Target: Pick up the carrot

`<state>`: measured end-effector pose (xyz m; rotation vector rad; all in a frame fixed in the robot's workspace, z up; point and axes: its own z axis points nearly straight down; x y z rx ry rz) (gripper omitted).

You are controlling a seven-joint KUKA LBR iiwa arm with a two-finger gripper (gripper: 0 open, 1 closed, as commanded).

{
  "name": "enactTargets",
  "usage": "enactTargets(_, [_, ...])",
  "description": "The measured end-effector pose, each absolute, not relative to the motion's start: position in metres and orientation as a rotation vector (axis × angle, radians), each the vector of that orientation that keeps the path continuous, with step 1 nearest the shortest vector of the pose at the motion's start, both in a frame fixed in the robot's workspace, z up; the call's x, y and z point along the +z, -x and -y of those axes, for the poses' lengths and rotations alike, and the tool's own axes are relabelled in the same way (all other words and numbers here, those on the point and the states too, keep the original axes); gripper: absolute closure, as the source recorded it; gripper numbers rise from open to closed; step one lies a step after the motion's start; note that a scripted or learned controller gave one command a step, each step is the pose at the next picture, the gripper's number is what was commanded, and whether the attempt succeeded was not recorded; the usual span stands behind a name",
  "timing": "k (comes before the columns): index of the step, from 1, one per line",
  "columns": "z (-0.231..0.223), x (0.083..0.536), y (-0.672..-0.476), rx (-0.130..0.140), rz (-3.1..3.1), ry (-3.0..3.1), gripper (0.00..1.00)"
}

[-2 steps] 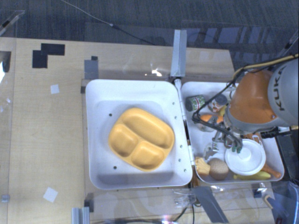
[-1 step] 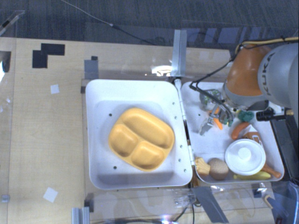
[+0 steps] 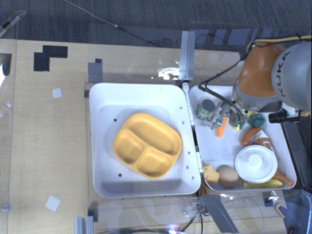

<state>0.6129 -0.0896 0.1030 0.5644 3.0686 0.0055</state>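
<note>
Here, your two-finger gripper (image 3: 225,116) hangs low in the right-hand shallow white bin (image 3: 288,156), and a small orange carrot (image 3: 220,128) shows right at its tips, tilted, seemingly pinched between them; read it as clenched on the carrot, though the lift looks barely begun. Just to its right lies a reddish sausage-shaped toy (image 3: 250,135), a white round bowl (image 3: 255,162) beyond. What's left: raise clear and confirm the hold.

A yellow divided plate (image 3: 147,144) lies in the left bin (image 3: 102,179); the right bin (image 3: 287,152) holds a white bowl (image 3: 256,163).
</note>
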Motion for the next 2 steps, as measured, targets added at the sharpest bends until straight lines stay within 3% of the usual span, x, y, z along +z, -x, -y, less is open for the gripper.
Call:
enactTargets(1, [0.056, 0.187, -0.537, 0.005, -3.0, -0.896, 1.0])
enactTargets(2, [-0.006, 0.261, -0.555, 0.01, -2.943, -1.066, 1.0])
